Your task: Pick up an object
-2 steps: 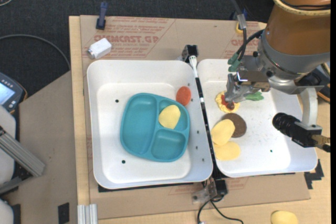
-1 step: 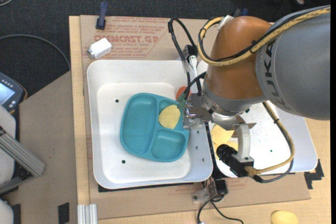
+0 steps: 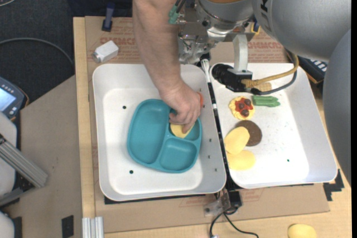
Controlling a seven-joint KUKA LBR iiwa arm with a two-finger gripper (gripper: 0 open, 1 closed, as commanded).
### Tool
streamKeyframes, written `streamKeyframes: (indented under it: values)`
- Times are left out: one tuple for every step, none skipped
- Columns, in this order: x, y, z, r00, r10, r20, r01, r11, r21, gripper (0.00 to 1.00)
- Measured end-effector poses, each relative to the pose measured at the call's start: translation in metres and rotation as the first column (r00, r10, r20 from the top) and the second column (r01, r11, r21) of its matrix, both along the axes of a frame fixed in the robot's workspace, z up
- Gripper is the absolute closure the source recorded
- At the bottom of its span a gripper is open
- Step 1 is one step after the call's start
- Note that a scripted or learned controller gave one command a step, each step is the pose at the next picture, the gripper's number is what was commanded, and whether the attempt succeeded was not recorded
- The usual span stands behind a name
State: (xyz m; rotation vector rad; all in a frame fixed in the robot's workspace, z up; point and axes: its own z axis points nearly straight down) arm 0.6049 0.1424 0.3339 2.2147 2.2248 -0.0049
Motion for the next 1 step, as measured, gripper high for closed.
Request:
streamKeyframes:
  values:
    - [-0.0784, -0.0332, -0.0010, 1.000, -0.011, 0.007, 0.011, 1.000, -0.008, 1.00]
